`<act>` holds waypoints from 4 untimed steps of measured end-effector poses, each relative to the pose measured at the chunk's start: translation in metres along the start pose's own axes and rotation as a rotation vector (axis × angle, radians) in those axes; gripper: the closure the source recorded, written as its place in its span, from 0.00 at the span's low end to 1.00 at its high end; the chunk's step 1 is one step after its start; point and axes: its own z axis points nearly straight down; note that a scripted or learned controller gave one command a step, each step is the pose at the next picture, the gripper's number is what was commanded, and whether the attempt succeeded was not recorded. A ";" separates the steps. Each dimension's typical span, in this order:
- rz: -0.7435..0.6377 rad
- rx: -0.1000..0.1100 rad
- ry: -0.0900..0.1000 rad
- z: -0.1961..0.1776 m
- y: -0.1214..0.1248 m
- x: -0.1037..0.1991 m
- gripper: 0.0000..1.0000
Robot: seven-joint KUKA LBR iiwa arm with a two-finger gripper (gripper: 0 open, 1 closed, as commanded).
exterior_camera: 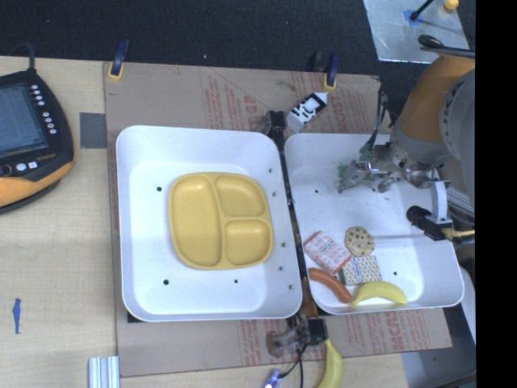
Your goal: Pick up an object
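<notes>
The right bin (323, 158) holds several small items near its front: a round cookie (358, 239), a pink packet (326, 250), a second packet (360, 270), a hot dog (329, 284) and a banana (379, 294). My gripper (367, 176) hangs over the far part of this bin, well behind those items. Nothing shows between its fingers. The left bin (141, 289) holds a yellow divided plate (220, 219).
A teach pendant (28, 140) lies on the bench at the far left. A black-and-white item (307, 109) sits behind the bins. Another banana (329, 365) lies in front of the right bin. The arm's grey body (440, 120) covers the right bin's far right corner.
</notes>
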 end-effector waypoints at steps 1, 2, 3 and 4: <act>0.000 0.000 0.000 -0.023 0.028 0.033 0.00; 0.002 0.001 0.000 -0.090 -0.093 0.009 0.00; -0.002 0.004 0.000 0.001 -0.109 0.015 0.00; -0.006 0.002 -0.002 -0.011 -0.108 0.014 1.00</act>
